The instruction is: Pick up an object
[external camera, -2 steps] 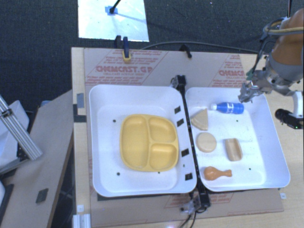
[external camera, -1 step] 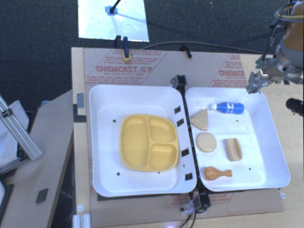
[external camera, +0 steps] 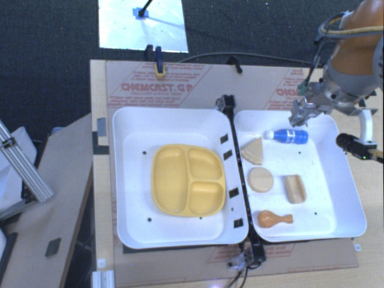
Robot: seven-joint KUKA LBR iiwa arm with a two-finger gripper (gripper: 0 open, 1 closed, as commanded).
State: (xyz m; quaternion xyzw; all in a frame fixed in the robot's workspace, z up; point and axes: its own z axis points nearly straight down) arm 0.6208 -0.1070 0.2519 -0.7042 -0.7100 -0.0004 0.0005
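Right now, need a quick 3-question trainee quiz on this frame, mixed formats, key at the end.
1. True or false: the yellow divided plate lies in the left bin.
2. Which object lies nearest the gripper? A) orange drumstick toy B) blue bottle C) round cracker
3. Fill in: the right bin holds ___ objects, counting the wedge slice and bread piece.

Key:
1. True. It lies alone in that bin.
2. B. The bottle lies on its side just below the gripper, at the bin's far edge.
3. Five: bottle, wedge, cracker, bread, drumstick.
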